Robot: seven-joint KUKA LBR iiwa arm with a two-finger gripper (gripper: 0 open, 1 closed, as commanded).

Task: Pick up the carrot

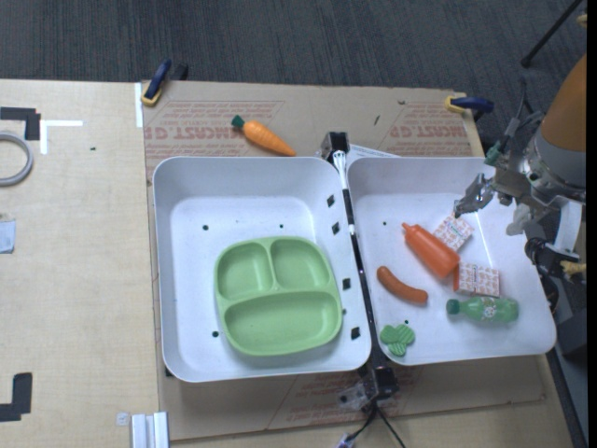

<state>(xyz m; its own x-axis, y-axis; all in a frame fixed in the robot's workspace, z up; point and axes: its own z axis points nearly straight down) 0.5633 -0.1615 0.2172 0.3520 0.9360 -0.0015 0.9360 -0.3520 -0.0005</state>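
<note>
The arm reaches over the right bin (522,343)'s far right rim, its gripper (476,197) hanging with fingers open, empty. Its upper body is cut off. The carrot (264,135) lies outside, beyond the left bin (177,250).

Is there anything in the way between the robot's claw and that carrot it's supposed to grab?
Nothing tall blocks it. The carrot lies outside the bins, on the cardboard behind the left bin. The gripper is over the right bin, so the arm must cross that bin's back-left corner rim and the black clip there.
</note>
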